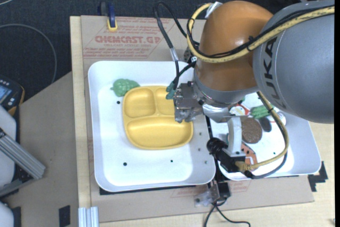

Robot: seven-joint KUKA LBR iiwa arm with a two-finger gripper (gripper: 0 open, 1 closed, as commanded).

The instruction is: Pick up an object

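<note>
Pick not yet done, by the look of it. Nothing seen raised off either bin.

Gripper [183, 110] low over the left white plastic bin [101, 130], right at the right-hand rim of the yellow divided plastic tray [151, 125], near the wall between its compartments. Touching or just above: cannot tell. Whether the grip is spread or closed: cannot tell, tool end too dark and foreshortened from this angle.

Tray lying flat mid-bin, apparently the target. Small green crumpled lump [125, 86] just beside its upper left corner, near the bin's far edge.

Left to do, as judged: secure a hold on the tray rim, then lift clear.

Room: bare white floor below and left of the tray, so space for it to slide if nudged. Tight on the right, with the tray close to the bin wall and the grey arm [297, 61] with orange band [234, 34] crowding above. Right white bin [305, 151] largely under the arm; brown round disc [251, 132] and small green piece [259, 111] there, well apart from the tray. Loose yellow-and-black cable [265, 159] looping low over that bin: snag risk on a sideways withdrawal.
</note>
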